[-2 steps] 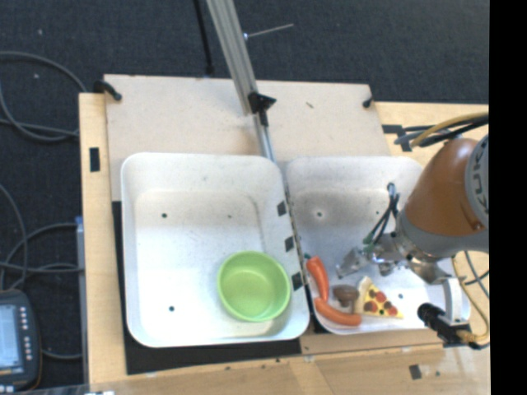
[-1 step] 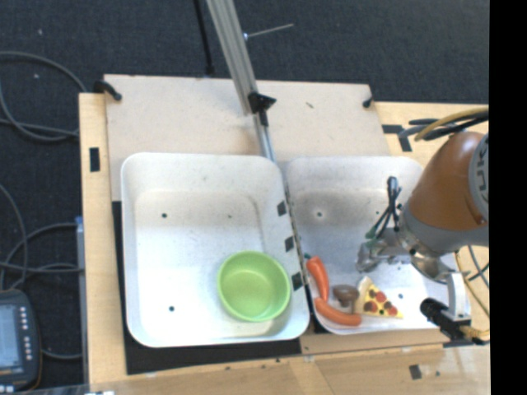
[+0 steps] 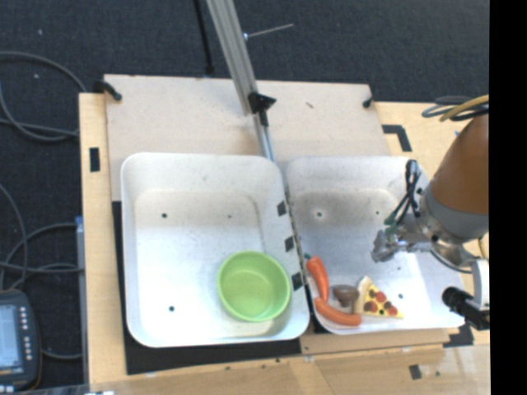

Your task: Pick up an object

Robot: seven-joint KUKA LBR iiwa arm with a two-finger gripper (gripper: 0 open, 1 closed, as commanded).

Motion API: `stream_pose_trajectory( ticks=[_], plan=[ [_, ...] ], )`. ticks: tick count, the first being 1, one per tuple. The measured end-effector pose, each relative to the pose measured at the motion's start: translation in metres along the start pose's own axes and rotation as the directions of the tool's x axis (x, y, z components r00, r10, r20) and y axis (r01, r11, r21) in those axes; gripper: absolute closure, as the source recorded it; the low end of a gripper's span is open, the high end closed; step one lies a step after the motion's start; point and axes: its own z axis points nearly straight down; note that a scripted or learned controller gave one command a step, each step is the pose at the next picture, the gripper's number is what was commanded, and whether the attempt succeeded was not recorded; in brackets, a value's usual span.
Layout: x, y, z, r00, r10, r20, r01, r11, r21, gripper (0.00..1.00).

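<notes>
From my seat, much of the arm [image 3: 463,179] was cut off at the right edge, and the gripper [image 3: 385,245] read as a small grey blur over the right bin [image 3: 346,188]; I could not tell how it was set. It hung above bare floor, apart from the toys. The carrot [image 3: 319,276], sausage [image 3: 336,313], a brownish piece [image 3: 346,294] and pizza slice [image 3: 377,300] crowded that bin's near edge. A green bowl [image 3: 254,285] sat in the left bin [image 3: 165,220].
</notes>
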Motion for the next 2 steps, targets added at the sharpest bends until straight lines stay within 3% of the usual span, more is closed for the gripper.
stream_pose_trajectory(
  ticks=[1, 2],
  plan=[
    [-0.001, 0.002, -0.036, 1.000, -0.001, -0.001, 0.001, 1.000, 0.001, 1.00],
    [0.047, 0.024, -0.046, 1.000, -0.005, -0.003, 0.005, 1.000, 0.005, 1.00]
  ],
)
